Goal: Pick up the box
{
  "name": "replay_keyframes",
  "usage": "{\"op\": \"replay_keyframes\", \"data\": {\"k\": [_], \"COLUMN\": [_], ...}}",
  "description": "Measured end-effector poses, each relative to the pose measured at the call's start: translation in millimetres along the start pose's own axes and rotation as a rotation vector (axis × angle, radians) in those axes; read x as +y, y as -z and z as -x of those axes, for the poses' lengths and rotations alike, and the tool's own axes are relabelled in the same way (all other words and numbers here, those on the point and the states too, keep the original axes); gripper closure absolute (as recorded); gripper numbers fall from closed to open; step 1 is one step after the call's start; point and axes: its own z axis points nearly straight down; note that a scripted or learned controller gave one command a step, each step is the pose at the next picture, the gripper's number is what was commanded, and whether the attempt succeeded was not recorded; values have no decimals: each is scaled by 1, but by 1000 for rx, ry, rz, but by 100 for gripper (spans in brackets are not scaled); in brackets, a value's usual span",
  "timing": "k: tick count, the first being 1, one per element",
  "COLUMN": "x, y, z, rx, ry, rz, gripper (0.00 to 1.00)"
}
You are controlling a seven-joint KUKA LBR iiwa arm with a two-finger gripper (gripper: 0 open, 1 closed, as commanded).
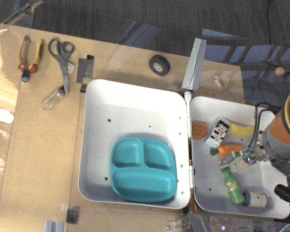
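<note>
A: Several items crowded the right bin [280,214]: box [218,132] near far-left corner, touching banana [240,129], beside carrot [230,149] and green bottle [232,187].
B: Risk judged: wrong item caught, or box nudged against wall. Gripper [240,160] low among clutter; grip state impossible to tell.
A: Arm cut off at right. Box label unreadable.
</note>
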Motion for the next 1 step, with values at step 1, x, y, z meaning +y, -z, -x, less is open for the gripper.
{"op": "replay_keyframes", "data": {"k": [1], "x": [10], "y": [-21], "z": [32], "rx": [-15], "ry": [50], "rz": [19], "gripper": [0]}}
